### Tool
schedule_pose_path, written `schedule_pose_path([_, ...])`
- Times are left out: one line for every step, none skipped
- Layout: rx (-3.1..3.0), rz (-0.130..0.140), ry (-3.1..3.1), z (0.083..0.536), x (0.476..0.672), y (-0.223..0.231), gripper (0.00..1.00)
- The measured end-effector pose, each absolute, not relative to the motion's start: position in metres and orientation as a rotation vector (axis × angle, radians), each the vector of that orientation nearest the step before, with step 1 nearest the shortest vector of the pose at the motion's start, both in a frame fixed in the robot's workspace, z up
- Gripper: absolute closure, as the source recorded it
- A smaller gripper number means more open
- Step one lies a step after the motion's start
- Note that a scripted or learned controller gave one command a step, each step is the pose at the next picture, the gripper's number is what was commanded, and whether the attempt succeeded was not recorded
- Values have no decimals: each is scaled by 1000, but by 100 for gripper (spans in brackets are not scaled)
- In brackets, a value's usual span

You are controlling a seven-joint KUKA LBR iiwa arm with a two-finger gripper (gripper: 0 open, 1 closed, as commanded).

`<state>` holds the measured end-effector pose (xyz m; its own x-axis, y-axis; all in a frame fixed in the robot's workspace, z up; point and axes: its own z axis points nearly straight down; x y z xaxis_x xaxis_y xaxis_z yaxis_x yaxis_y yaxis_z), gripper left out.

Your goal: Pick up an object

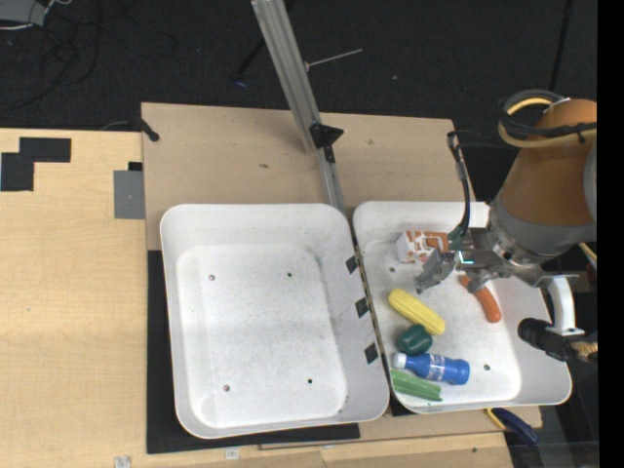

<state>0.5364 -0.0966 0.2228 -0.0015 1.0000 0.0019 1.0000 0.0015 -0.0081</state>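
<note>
The right bin (pixel 541 383) holds a yellow corn cob (pixel 417 311), a dark green round piece (pixel 413 340), a blue and white bottle (pixel 434 367), a green pod-like piece (pixel 417 387), an orange carrot-like piece (pixel 487 303) and a red and white carton (pixel 422 244). My gripper (pixel 444 270) hangs over the bin's upper middle, between the carton and the corn cob. Its fingers (pixel 430 277) stand apart with nothing between them. The orange-banded arm comes in from the right and hides part of the bin's right side.
The left bin (pixel 258 315) lies beside the right one, joined by black clips (pixel 362 306). A slanted metal rail (pixel 292 76) rises behind the bins. A black cable (pixel 458 169) hangs by the arm.
</note>
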Motion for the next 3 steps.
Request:
schedule_pose_path([-2224,2,-2215,225,537,-98,0])
schedule_pose_path([-2216,9,-2215,160,535,-99,0])
schedule_pose_path([-2217,8,-2215,114,533,-104,0])
